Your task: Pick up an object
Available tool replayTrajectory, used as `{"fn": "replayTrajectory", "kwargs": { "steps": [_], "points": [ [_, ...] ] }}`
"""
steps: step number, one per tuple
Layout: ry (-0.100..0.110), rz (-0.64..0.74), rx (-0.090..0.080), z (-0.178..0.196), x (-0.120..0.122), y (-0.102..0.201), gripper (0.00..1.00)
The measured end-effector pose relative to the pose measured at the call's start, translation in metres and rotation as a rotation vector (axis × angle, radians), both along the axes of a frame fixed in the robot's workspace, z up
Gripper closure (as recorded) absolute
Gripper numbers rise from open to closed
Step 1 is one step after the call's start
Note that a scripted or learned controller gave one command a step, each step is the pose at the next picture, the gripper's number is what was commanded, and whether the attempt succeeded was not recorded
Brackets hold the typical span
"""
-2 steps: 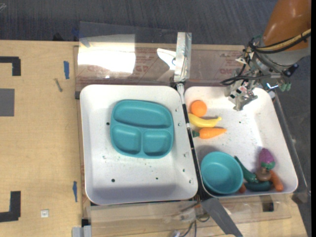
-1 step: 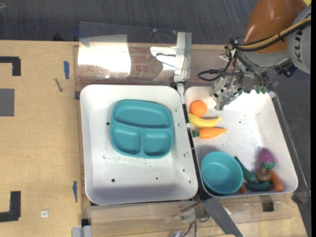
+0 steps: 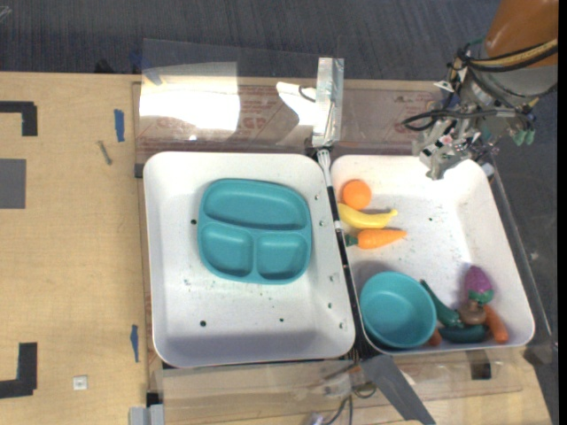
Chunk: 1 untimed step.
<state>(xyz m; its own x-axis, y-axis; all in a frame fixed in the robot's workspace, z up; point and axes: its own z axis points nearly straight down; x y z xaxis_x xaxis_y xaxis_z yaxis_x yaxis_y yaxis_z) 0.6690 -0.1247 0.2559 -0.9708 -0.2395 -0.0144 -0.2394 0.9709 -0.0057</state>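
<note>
worktop (image 3: 62, 264): pale wood, black tape marks | floor (image 3: 266, 7): dark grey carpet | hand (image 3: 447, 153): over right white bin's (image 3: 509, 237) far corner, grip state unclear

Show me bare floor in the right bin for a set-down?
Free: the right bin floor between the carrot, the gripper at the far corner and the purple toy. Crowded: near edge, teal bowl against toys; far-left, orange, banana.
</note>
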Motion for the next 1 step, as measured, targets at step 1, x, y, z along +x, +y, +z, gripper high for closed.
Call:
{"fn": "replayTrajectory", "kwargs": {
  "steps": [1],
  "points": [
    [0.01, 0.158, -0.001, -0.0164, -0.063, -0.0704, 1.0]
  ]
}}
